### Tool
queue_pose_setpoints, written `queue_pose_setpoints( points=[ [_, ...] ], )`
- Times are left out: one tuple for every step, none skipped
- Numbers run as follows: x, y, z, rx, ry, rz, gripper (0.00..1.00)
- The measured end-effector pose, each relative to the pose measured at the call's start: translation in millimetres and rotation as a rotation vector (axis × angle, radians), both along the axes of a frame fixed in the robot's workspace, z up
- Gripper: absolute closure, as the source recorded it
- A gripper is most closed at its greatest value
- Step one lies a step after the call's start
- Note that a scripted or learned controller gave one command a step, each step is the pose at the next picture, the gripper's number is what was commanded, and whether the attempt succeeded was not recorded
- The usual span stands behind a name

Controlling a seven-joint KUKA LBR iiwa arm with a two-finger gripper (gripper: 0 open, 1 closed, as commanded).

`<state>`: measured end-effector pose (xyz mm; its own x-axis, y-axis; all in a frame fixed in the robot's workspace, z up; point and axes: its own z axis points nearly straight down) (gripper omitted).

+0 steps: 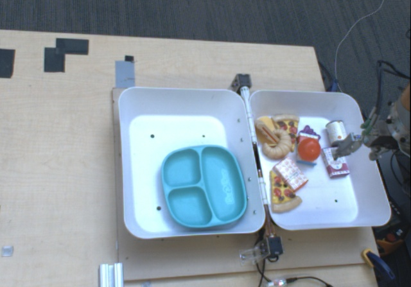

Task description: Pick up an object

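The right bin (359,205) holds several toy foods. A red tomato (309,149) lies near its middle, with a purple piece (309,132) just behind it. A silver can (335,130) sits at the back right, and a red and white carton (336,166) lies in front of it. A pastry (273,139) and a pizza slice (288,124) are at the back left. Toward the front left are a second pizza slice (282,193) and a small red and white packet (293,174). My gripper (345,146) reaches in from the right, low between the can and the carton.
The left bin (138,151) holds a teal divided plate (204,185). A metal clamp (241,81) joins the bins at the back. The arm's body (392,126) hangs over the right bin's right rim. Dark tape patches (64,53) mark the bench at the far left.
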<state>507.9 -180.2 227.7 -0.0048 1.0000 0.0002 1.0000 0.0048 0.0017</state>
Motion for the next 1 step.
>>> queue_pose_setpoints(
  points=[
    [4.9, 10.9, -129.6, -0.004, -0.010, -0.002, 0.00]
  ],
)
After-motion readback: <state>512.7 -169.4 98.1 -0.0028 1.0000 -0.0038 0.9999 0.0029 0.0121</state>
